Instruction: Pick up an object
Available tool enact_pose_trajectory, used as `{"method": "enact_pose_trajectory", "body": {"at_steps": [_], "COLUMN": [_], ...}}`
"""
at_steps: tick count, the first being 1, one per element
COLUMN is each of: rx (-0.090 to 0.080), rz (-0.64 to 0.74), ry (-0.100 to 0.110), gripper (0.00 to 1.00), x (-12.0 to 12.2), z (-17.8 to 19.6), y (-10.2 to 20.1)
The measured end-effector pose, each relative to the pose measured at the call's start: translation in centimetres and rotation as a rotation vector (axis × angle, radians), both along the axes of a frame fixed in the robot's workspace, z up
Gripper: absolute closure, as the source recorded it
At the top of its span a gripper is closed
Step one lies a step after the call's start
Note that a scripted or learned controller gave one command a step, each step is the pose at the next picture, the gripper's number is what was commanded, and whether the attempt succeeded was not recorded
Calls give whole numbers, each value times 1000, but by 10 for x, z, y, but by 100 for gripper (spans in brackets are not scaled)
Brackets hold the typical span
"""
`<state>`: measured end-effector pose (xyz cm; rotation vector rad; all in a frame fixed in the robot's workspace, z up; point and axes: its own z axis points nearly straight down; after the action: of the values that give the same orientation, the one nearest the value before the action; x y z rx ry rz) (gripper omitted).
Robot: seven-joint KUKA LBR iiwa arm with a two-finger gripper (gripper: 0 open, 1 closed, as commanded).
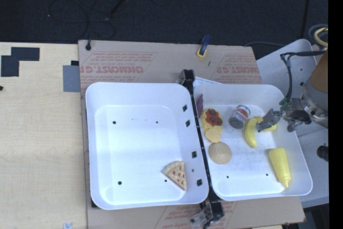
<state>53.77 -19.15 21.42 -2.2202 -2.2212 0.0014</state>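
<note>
Over the right bin (300, 190), the gripper (266, 123) sits at the banana (251, 133), its jaws slightly apart and touching the fruit's upper end; no firm clamp shows.

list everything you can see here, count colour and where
bins: 2, white, side by side on the bench
pizza slice: 1, tan and red, left bin, near right corner
can: 1, silver with red label, right bin, on its side
banana: 1, yellow, right bin, beside the can
mustard bottle: 1, yellow, right bin, near right corner
round bun: 1, beige, right bin, near the divider
red and yellow food toy: 1, right bin, above the bun
clamp: 1, blue and yellow, cardboard's far edge
gripper: 1, grey, at the banana's far end
</note>
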Motion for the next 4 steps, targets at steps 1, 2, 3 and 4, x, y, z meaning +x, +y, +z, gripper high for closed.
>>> {"method": "enact_pose_trajectory", "body": {"at_steps": [1,2,3,4], "rx": [0,1,1,-11], "rz": [1,3,1,0], "ry": [2,-3,1,-6], "gripper": [0,0,0,0], "x": [20,73,79,107], "z": [-133,-126,-127,-124], "y": [-21,11,20,51]}}
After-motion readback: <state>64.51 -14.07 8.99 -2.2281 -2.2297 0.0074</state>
